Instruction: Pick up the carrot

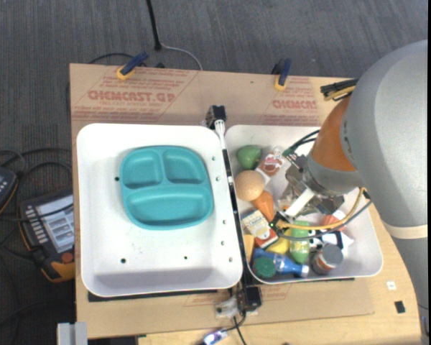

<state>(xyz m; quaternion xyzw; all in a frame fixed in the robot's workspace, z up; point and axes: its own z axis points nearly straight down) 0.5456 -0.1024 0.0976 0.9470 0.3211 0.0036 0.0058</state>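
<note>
One tapered orange carrot point(265, 205) lies beside the gripper point(296, 205), grip unclear.

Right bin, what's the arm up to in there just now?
The arm reaches into the right bin, its gripper down among a jumble of toy food. The carrot lies just left of the gripper, below the egg, not visibly held. The left bin holds a teal tray.
</note>
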